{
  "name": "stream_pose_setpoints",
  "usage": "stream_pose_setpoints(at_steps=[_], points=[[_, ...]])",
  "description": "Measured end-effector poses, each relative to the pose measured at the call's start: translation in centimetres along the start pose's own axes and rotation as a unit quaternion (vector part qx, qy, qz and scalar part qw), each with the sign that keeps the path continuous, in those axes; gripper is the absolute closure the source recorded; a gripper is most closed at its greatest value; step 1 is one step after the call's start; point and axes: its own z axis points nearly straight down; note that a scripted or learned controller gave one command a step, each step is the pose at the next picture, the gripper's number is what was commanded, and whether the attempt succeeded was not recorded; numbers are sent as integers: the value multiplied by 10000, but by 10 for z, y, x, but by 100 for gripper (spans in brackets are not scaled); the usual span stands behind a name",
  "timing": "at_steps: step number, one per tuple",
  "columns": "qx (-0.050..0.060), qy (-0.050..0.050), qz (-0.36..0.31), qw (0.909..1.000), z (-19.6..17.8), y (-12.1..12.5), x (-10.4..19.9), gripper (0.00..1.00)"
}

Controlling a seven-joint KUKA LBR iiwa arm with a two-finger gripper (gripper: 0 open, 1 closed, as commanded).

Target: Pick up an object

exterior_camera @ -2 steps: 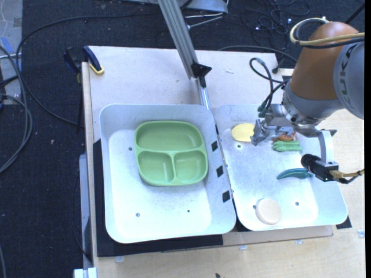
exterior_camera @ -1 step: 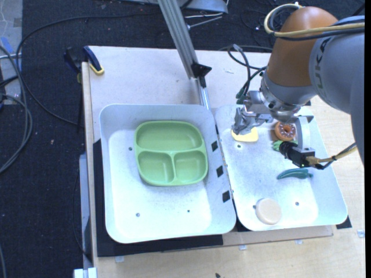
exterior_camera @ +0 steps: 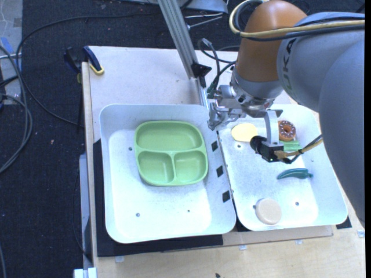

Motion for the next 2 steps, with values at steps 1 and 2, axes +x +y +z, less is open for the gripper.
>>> stream_pose_setpoints(at_steps=[1,2], points=[[-6,1,6,10000,-5,22,46,100],[9,-7,25,10000,-4,21,43,0]])
